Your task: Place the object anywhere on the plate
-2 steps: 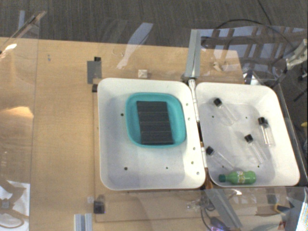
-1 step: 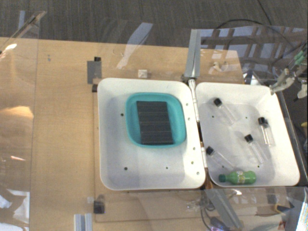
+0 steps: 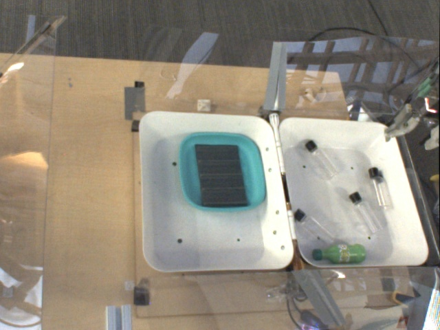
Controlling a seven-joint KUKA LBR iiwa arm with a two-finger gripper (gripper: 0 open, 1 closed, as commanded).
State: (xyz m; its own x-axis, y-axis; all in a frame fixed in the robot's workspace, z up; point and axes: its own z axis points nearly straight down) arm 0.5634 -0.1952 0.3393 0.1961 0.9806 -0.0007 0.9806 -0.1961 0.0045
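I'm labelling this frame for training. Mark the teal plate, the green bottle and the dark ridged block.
teal plate (image 3: pixel 256 177): camera view, bare right rim.
green bottle (image 3: pixel 344 254): camera view, middle of its body.
dark ridged block (image 3: pixel 221 174): camera view, centre of its top.

Pale metal robot part (image 3: pixel 402 124) at right edge, thin and angular; black cables looping nearby.

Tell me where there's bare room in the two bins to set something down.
Left bin: a bare white band runs along the near wall below the teal plate, and a narrower strip lies left of it. A dark grooved pad covers the plate's middle. Right bin: four clear vials and a green bottle crowd it; the far right corner is barest.
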